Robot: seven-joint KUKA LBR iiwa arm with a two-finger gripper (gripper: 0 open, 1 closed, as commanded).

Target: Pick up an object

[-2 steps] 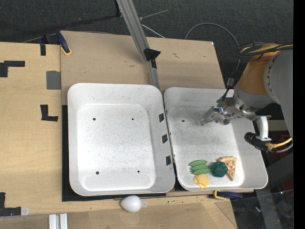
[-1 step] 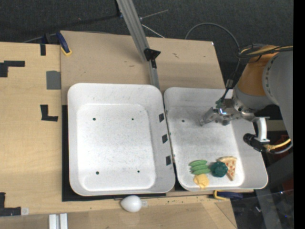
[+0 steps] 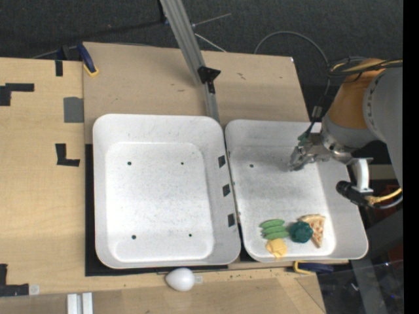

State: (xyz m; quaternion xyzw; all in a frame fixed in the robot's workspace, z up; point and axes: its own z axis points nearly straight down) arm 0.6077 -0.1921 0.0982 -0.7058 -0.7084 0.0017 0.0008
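Camera view from above shows a pale wooden desk (image 3: pixel 150 87) carrying two shallow white plastic bins side by side. At the left, the larger white bin (image 3: pixel 105 175) has only a speckled floor with a few small dark dots. Just outside its near edge, on the desk, lies a small white egg-shaped object (image 3: pixel 180 279). The right white bin (image 3: pixel 275 175) holds a cluster in its near right corner: a green ridged pod-like toy (image 3: pixel 273 227), a small yellow lump (image 3: pixel 277 246) just nearer than it, a dark teal round toy (image 3: pixel 301 232) touching them on the right, and a tan wedge with orange spots (image 3: pixel 317 228) beside that. Far above this cluster, the grey two-finger hand (image 3: pixel 299 159) hangs over the bin's far right part, well apart from the toys; whether its fingers are parted or closed cannot be told, and nothing is seen between them.
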